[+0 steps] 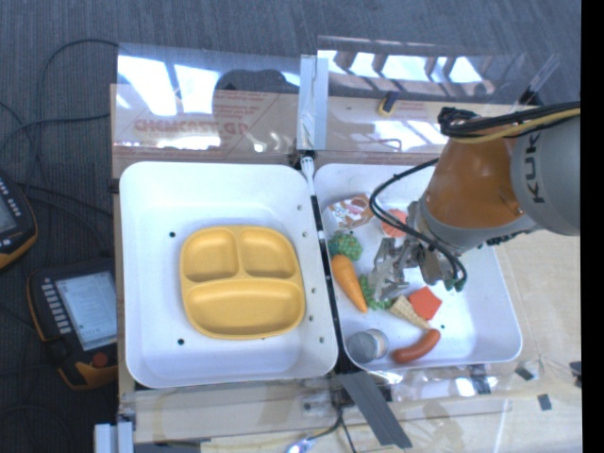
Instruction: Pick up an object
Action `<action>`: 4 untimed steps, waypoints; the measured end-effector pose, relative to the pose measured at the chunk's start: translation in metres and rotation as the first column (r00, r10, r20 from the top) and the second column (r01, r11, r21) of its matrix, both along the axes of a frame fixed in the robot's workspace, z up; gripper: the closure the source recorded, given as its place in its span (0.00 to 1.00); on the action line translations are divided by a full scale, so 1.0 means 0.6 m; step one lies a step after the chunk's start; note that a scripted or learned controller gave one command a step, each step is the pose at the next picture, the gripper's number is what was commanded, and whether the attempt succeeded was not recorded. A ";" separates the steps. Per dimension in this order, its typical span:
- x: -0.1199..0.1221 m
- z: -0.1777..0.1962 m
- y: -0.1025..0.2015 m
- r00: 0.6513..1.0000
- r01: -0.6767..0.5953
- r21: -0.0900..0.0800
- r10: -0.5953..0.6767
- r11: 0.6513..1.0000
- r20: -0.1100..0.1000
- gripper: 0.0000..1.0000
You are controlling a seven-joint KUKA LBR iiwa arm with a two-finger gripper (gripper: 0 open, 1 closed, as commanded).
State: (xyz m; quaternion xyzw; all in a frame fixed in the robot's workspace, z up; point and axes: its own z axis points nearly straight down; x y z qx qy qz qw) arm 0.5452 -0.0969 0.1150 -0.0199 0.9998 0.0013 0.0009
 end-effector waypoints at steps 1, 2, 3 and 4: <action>0.128 0.194 0.033 1.000 -0.005 -0.002 0.005 1.000 0.003 1.00; 0.088 -0.039 -0.162 0.998 0.062 -0.006 -0.062 0.998 0.014 1.00; 0.086 -0.042 -0.161 0.998 0.061 -0.005 -0.061 0.998 0.012 0.00; 0.155 -0.043 -0.131 0.992 0.124 -0.002 -0.124 0.992 0.012 0.00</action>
